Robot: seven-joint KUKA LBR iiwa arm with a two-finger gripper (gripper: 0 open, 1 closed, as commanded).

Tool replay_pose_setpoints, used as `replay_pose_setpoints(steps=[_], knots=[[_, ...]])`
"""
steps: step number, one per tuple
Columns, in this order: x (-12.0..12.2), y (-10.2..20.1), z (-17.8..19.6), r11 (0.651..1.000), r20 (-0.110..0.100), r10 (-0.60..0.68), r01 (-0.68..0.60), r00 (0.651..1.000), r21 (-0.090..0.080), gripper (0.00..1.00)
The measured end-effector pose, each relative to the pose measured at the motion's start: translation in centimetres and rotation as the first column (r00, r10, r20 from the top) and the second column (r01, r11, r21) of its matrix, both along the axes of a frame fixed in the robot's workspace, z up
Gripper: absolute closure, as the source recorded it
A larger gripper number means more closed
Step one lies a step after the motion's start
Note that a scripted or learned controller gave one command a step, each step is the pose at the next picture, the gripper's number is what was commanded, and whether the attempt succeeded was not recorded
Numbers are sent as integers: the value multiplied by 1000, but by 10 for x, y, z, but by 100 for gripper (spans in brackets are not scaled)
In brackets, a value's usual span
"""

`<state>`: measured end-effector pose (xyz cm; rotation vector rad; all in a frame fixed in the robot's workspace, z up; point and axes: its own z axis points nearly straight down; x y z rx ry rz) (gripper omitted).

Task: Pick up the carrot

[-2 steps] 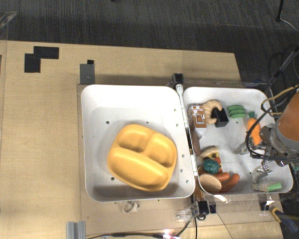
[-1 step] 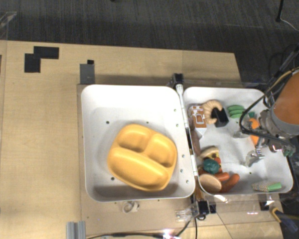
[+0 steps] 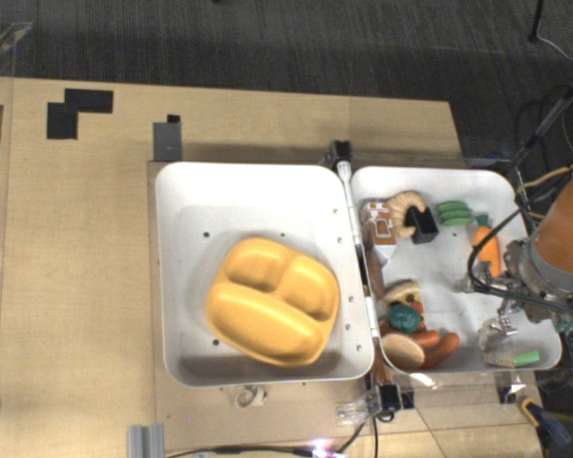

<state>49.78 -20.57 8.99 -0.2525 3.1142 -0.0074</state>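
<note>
Toward the right edge of the right bin [image 3: 430, 181], the carrot [image 3: 485, 246] lies slanted against the white floor, orange with a small green top pointing up toward the far wall, just beside the dark cables that hang off the arm [image 3: 562, 237]. The gripper [image 3: 503, 327] hangs lower down, near the bin's front right corner and close above a small green piece [image 3: 526, 357], apart from the carrot; whether it is released or clenched cannot be told from this angle, and nothing orange shows in it. Doing the step well likely means first bringing the tool back toward the far wall until it is centred over the carrot's thick middle, turning the wrist so the closing direction crosses the carrot's short width, and descending straight. The bin wall and the cables sit close by, so a steep, clean approach seems wiser than a sideways sweep. Other toys, a green one [image 3: 452, 213] and a cluster of food pieces [image 3: 413, 332] by the divider, lie well apart. A large yellow bread loaf [image 3: 272, 299] fills the left bin [image 3: 186, 194].
</note>
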Motion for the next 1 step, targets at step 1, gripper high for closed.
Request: replay_pose_setpoints(steps=[1], knots=[[85, 2, -1, 954, -2, -299, 299, 954, 7, 0]])
